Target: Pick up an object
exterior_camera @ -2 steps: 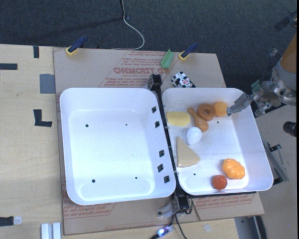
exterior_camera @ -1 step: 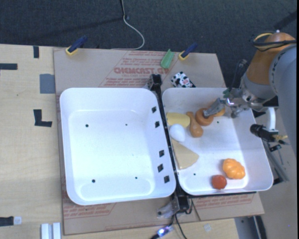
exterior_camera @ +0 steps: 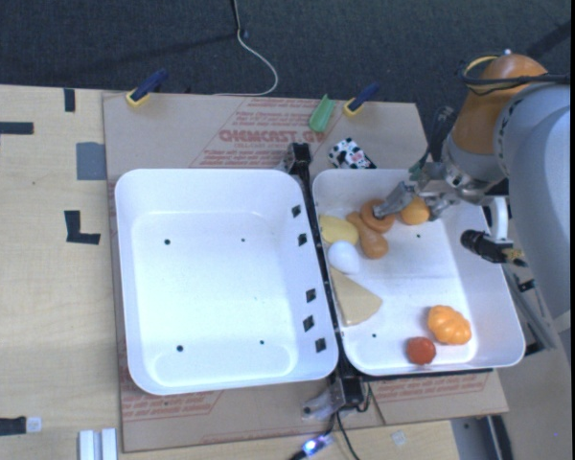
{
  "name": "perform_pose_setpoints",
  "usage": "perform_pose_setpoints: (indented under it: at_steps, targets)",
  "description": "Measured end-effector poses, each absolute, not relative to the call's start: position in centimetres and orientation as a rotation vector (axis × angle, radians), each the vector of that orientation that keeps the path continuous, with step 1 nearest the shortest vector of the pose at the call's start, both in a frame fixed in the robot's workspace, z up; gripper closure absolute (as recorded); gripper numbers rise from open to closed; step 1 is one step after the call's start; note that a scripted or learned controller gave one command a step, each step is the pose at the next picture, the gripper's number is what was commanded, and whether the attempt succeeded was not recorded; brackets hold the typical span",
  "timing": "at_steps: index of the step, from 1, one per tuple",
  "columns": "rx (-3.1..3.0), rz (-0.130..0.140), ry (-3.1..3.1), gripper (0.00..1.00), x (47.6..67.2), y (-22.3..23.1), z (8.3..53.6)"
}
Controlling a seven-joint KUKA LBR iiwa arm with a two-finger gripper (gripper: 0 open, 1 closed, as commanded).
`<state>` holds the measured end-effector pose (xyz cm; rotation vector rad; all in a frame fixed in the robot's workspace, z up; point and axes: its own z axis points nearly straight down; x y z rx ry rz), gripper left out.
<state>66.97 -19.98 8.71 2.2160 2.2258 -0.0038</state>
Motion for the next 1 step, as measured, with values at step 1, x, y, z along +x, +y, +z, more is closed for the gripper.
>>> perform_pose_setpoints:
  at_steps: [1]
  targets:
    - [2.208, 0.001, 2.215, 0.00, 67.18, -13.94, 9.22]
